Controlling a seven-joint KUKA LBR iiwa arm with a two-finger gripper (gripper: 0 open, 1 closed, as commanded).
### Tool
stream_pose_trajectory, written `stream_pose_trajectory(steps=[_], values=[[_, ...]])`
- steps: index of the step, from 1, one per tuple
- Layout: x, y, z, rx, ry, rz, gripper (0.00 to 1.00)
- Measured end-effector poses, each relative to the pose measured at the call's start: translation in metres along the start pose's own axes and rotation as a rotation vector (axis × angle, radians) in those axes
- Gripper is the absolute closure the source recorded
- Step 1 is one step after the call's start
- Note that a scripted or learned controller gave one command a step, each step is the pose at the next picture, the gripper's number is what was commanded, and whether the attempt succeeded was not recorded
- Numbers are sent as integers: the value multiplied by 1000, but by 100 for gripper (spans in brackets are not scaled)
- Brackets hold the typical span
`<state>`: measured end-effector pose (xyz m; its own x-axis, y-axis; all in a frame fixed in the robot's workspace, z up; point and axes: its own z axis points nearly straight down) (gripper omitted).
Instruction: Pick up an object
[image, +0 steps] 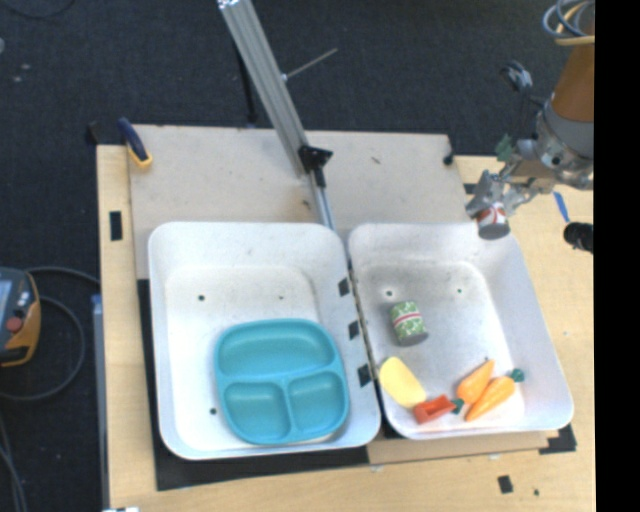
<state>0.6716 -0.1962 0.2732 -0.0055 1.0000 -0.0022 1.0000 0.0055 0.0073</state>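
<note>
A grey robot arm is reaching in from the right, its fingers (492, 215) hovering over the far rim of the right bin (535, 300). They are closing around something small, red and white; what it is cannot be told. Below and left of the fingers, on the bin floor, a small green can (407, 321) is lying, likely light, stiff and prone to rolling, best gripped across its sides. Farther below are lying a yellow piece (401, 381) and 2 toy carrots (487, 390), probably light plastic. Far left, a teal divided plate (282, 380) is sitting in the left bin (180, 290).
</note>
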Motion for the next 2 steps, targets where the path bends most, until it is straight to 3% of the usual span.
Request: stream_pose_trajectory(steps=[2], values=[[97, 11, -7, 6, 2, -1, 100]])
